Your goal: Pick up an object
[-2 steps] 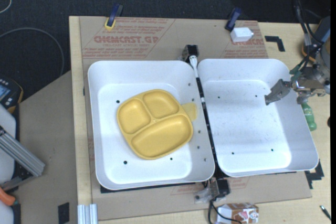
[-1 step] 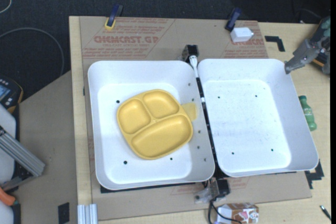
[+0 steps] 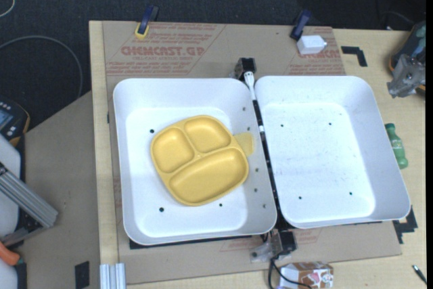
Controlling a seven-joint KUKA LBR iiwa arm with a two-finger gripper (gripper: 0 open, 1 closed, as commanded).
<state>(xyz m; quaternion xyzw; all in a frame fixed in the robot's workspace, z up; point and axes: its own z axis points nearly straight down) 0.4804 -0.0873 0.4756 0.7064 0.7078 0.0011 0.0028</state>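
Observation:
A yellow divided plate (image 3: 198,159) with three compartments lies flat in the left bin (image 3: 135,206), a little left of its middle. A small yellow piece (image 3: 245,143) sticks out from under the plate's right edge. My gripper (image 3: 408,72) hangs at the far right edge of the camera view, above the bench beyond the right bin's (image 3: 325,145) back right corner, far from the plate. Nothing is seen held in it.
A green object (image 3: 396,145) lies on the bench just outside the right bin's right wall. A white block (image 3: 311,45) and two blue clamps (image 3: 146,21) (image 3: 300,24) sit along the board's back edge. Cables run between the bins.

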